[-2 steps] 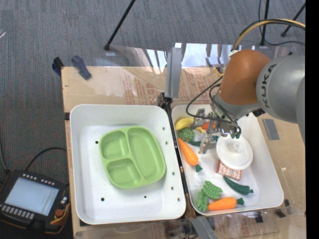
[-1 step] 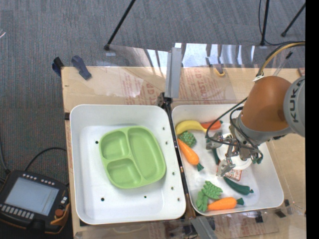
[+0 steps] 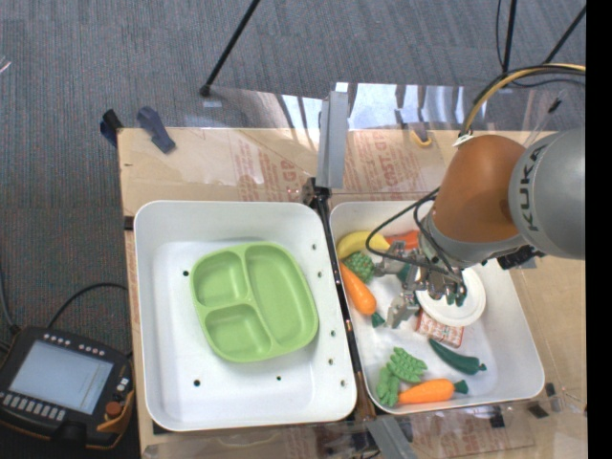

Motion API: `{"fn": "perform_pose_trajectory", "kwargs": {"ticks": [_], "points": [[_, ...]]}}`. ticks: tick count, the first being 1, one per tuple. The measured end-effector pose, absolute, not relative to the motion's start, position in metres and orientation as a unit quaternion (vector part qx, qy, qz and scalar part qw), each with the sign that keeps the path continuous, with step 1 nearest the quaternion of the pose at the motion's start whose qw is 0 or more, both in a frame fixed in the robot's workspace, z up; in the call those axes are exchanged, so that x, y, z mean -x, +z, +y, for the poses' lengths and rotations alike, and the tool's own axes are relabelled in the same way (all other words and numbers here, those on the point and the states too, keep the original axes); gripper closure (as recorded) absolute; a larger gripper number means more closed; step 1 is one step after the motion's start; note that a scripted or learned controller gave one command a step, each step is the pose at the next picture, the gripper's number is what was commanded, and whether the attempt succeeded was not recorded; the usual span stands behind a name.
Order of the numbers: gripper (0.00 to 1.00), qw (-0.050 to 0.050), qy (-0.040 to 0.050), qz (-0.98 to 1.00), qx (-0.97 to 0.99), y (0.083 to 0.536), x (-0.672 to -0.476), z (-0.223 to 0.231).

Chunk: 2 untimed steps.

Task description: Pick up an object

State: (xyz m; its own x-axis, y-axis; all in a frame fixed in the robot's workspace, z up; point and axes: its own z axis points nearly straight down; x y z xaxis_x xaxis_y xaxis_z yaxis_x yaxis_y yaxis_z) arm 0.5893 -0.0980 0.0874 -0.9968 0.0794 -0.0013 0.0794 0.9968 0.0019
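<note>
1. Gripper (image 3: pixel 409 302): low over the middle of the right bin (image 3: pixel 512 338); open or closed cannot be told, the metalwork is too cluttered.
2. White disc (image 3: pixel 451 300): at 3 o'clock, just beside the gripper.
3. Red-and-white packet (image 3: pixel 441 331): at 4 o'clock, its top edge under the disc.
4. Upper carrot (image 3: pixel 360 291): at 9 o'clock, near the bin's left wall.
5. Banana (image 3: pixel 360 244): at 11 o'clock, above that carrot.
6. Green leafy toy (image 3: pixel 398 369): at 6 o'clock, possibly 2 pieces.
7. Lower carrot (image 3: pixel 428 391): at 6 o'clock, farther, by the bottom wall.
8. Dark green pod (image 3: pixel 457 358): at 5 o'clock.
9. Left bin (image 3: pixel 153 256): at 9 o'clock, holding 1 green plate (image 3: pixel 254 300) with 3 compartments.
</note>
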Motion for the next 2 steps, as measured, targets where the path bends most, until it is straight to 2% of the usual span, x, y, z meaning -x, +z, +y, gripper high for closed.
{"fn": "perform_pose_trajectory", "kwargs": {"ticks": [1, 2], "points": [[0.0, -0.003, -0.001, 0.997, -0.08, 0.088, -0.636, -0.093], [0.0, 0.0, 0.0005, 0.992, -0.124, 0.088, -0.605, -0.116]]}}
